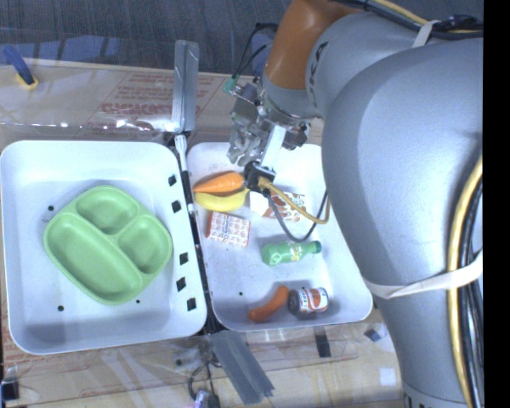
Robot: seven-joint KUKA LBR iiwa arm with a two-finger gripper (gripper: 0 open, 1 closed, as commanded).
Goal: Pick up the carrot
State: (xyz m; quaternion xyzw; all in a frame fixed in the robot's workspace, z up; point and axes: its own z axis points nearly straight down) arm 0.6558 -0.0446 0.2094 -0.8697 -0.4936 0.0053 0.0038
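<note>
Gripper [253,164] hangs just above carrot [220,182].

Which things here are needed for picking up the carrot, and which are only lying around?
For the job:
carrot
gripper, just above the carrot

Lying about:
banana
green bottle
can
sausage
red-patterned packet
green tray in the other bin

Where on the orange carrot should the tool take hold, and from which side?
Grip the orange tapered carrot across its thick middle, coming from above. It lies flat and crosswise, resting against the yellow banana, so fingers should close along its narrow width.
</note>
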